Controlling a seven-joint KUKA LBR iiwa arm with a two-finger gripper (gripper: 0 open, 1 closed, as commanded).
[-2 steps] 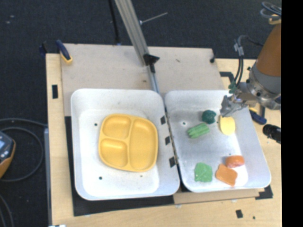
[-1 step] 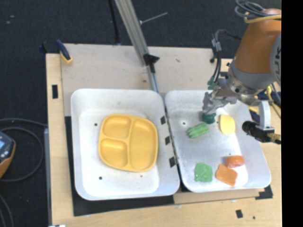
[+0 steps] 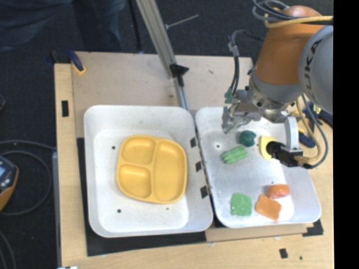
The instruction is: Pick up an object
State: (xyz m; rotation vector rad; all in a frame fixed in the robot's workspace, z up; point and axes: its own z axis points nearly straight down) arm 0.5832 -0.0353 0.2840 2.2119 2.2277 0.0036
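Observation:
My gripper (image 3: 231, 123) hangs over the back left part of the right bin (image 3: 303, 206). Just to its right and slightly nearer lies a dark green round piece (image 3: 247, 137), close to the gripper; I cannot tell whether they touch. A light green ridged piece (image 3: 234, 154) lies a little in front of the gripper. Nothing shows held in the gripper. Near the bin's front sit a flat green piece (image 3: 241, 204), an orange block (image 3: 268, 207) and an orange-red piece (image 3: 278, 191).
The left bin (image 3: 101, 150) holds a yellow divided plate (image 3: 151, 168). A yellow piece (image 3: 263, 144) lies in the right bin behind the dark green one, partly hidden. A metal rod (image 3: 162, 43) slants across the bench behind the bins.

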